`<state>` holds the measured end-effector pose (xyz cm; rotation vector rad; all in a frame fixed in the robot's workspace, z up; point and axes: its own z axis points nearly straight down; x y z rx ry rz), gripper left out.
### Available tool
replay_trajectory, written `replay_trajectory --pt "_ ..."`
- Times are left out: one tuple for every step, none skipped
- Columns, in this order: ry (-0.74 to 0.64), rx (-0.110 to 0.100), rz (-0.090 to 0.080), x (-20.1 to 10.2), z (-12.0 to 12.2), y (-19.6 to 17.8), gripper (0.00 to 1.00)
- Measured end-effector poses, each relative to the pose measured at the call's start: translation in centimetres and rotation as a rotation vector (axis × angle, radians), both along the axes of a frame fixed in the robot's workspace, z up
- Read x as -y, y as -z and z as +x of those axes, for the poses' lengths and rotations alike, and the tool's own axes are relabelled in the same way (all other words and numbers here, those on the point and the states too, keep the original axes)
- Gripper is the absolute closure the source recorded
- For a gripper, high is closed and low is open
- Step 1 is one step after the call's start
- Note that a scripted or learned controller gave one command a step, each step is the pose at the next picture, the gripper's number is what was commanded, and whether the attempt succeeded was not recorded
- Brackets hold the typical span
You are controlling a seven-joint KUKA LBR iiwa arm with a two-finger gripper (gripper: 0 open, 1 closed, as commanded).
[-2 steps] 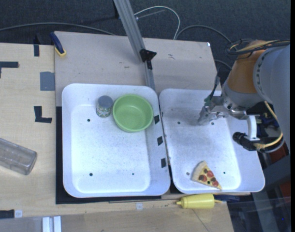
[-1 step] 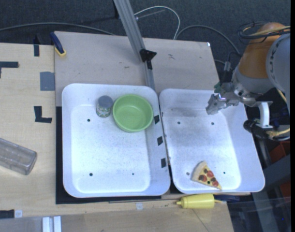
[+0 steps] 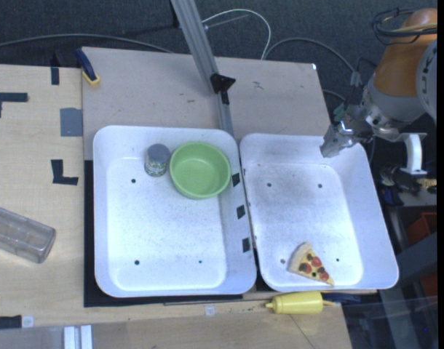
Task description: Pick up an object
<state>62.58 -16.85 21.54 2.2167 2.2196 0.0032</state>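
A toy pizza slice [image 3: 309, 262] lies flat near the front right corner of the right bin [image 3: 280, 209]. In the left bin [image 3: 164, 253] a green bowl [image 3: 200, 169] sits at the back, with a small grey can [image 3: 157, 159] just to its left. My gripper [image 3: 333, 146] hangs over the back right corner of the right bin, far from the pizza slice and with nothing visible in it.
A yellow mustard bottle [image 3: 298, 303] lies on the bench just in front of the right bin. A clear plastic container [image 3: 17, 233] rests at the far left. A slanted metal pole [image 3: 200, 42] rises behind the bins.
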Motion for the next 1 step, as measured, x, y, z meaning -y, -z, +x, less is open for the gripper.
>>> replay_trajectory --pt "-0.001 0.001 0.000 -0.54 0.68 -6.11 1.00"
